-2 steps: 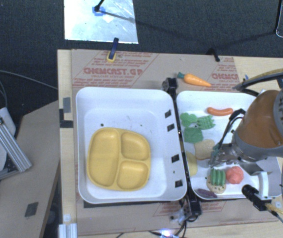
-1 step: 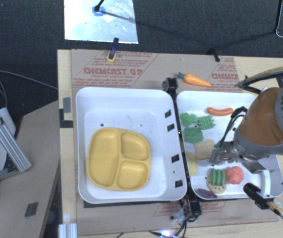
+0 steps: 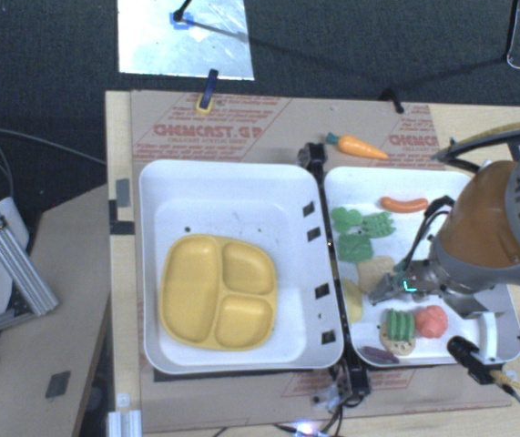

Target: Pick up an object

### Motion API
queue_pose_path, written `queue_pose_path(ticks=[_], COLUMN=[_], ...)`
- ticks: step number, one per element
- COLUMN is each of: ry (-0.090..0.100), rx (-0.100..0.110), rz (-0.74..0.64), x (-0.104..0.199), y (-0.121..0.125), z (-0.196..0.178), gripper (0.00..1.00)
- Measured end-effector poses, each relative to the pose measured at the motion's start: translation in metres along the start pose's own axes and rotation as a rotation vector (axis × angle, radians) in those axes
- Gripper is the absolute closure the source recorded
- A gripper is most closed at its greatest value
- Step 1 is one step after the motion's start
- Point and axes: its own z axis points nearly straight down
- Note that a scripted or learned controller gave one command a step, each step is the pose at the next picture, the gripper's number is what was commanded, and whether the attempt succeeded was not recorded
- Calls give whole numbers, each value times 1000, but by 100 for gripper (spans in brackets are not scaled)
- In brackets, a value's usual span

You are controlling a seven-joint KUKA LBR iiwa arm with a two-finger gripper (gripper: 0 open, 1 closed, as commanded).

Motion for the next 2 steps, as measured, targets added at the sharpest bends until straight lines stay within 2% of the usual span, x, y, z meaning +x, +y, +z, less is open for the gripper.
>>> queue_pose_path(ticks=[1, 2], ry=[-2, -6], rx=[4, -1], rz=[3, 3], x=[-56, -108], y=[-3, -1], z=[21, -36], gripper=[0, 0])
